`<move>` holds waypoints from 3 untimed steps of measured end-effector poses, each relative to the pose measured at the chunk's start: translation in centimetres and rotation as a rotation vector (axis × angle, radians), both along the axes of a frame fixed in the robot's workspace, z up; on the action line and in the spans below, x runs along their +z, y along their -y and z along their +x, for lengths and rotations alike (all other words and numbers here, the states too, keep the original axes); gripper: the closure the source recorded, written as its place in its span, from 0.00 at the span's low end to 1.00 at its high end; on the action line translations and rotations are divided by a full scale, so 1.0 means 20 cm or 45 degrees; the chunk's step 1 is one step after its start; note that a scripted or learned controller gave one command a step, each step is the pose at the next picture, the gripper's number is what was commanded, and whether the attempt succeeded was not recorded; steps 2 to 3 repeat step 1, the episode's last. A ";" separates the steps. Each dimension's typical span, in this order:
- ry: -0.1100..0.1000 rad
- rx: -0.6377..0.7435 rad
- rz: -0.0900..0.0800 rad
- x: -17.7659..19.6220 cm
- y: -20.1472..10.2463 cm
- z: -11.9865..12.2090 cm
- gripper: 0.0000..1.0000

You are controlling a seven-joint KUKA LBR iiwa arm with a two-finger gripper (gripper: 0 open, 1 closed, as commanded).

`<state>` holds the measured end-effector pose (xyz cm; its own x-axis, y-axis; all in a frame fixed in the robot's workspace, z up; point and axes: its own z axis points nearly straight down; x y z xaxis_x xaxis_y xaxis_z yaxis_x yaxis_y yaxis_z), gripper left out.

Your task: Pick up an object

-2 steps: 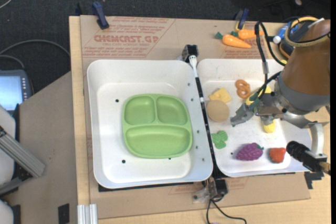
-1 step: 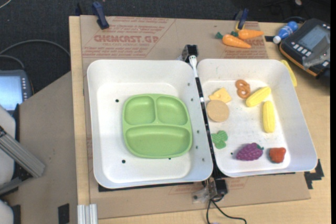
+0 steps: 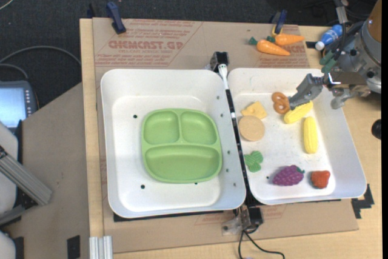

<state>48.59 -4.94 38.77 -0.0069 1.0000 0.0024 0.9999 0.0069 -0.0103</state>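
My gripper (image 3: 301, 96) hangs low over the right bin (image 3: 345, 130); whether it is open or closed I cannot tell. A yellow banana (image 3: 298, 113) lies touching or just under my tip, the pretzel (image 3: 279, 102) just beside it on the camera's left, the corn cob (image 3: 310, 134) near below, and the purple grapes (image 3: 287, 175) well apart.

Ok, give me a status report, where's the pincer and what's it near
Pincer low over right bin, by the small yellow piece and pretzel. Nothing seen gripped. Corn close below; green tray sits in left bin.
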 end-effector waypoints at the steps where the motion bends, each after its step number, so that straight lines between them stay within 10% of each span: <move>1: 0.023 -0.015 -0.009 0.13 0.41 0.19 0.00; 3: 0.023 -0.015 -0.009 0.13 0.41 0.19 0.00</move>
